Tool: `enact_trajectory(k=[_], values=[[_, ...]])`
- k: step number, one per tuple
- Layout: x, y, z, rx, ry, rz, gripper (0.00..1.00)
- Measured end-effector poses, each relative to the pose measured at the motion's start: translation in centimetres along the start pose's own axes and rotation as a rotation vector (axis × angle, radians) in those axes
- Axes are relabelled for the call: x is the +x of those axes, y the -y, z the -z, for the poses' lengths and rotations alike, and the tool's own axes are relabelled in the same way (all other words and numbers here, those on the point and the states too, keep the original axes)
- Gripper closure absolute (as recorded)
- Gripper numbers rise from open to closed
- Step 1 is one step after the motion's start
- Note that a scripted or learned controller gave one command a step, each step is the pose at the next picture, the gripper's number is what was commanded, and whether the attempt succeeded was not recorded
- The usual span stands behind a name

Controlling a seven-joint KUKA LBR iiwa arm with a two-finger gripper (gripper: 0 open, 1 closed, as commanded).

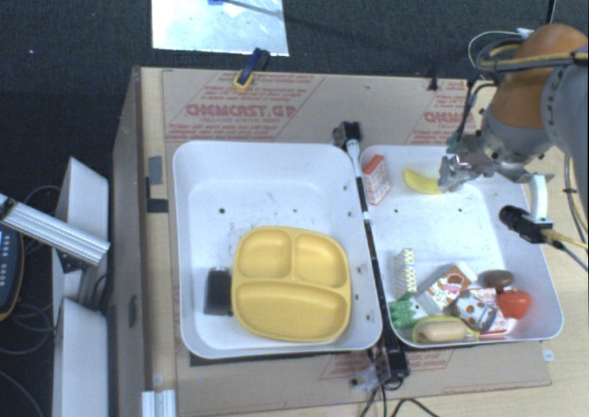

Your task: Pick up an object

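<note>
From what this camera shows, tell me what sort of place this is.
Probably a robotics lab bench set up for grasping trials. A grey and orange arm reaches over two white bins, one holding a yellow divided plate, the other toy food, with loose cables around.

Bright, even overhead light, soft short shadows. Strong glare on shiny sheet (219, 1) far left. White bins (276, 167) near blown out, little surface detail. Dark floor (64, 38) noisy. Overall slightly soft; small items near right in right bin blurry.
</note>
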State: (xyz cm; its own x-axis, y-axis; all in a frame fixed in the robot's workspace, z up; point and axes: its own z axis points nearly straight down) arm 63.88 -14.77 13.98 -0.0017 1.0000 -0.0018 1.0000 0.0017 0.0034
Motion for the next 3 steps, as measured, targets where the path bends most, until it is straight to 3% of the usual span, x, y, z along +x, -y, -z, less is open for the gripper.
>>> enact_trajectory(k=[3], values=[[0.1, -0.3, 3.3, -0.01, 0.002, 0.01, 1.0]])
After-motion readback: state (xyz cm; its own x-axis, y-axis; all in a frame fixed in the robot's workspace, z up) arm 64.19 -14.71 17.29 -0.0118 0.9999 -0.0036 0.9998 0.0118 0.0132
